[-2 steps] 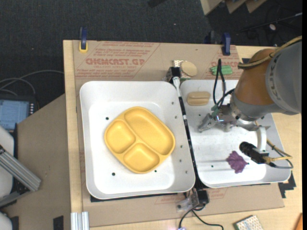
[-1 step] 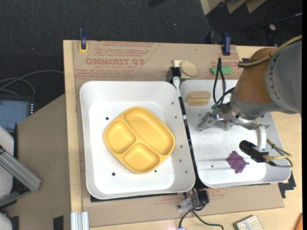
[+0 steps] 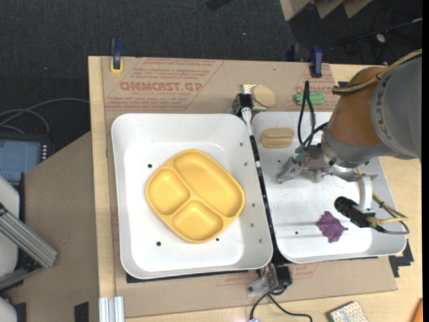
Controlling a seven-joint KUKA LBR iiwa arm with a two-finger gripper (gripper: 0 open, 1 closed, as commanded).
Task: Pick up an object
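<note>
End effector [image 3: 295, 170] sits low over the right bin [image 3: 295, 213], near its left wall. Whether it is spread or closed cannot be told from this angle, and nothing is seen pinched.

Candidate objects: tan oblong piece [image 3: 277, 138] just beyond it, by the bin's far-left corner; purple lump [image 3: 330, 227] toward the near edge, apart from it. Yellow divided plate [image 3: 194, 194] lies in the left bin [image 3: 127, 153].

Risks — the tan piece lies close to the corner walls, so a descent there could strike the rim or shove the piece against the wall instead of enclosing it. The purple lump looks small and low; a grasp may slip over it.

Open room: bare floor mid-bin between the two pieces. Clearance is least along the wall shared with the left bin.
</note>
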